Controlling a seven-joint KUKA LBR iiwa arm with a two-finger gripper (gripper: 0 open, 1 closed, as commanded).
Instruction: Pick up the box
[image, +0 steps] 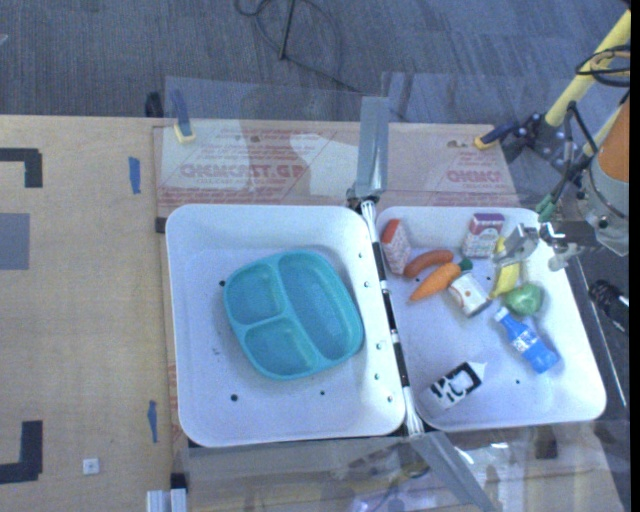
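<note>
Grey carpet lay beyond the bench, which carried two white bins. Near the right bin's (580, 400) far edge stood the box (483, 236), upright and free. Just beside it hung the gripper (521, 245); whether its jaws stood wide or narrow, I couldn't tell, probably still lining up.
</note>
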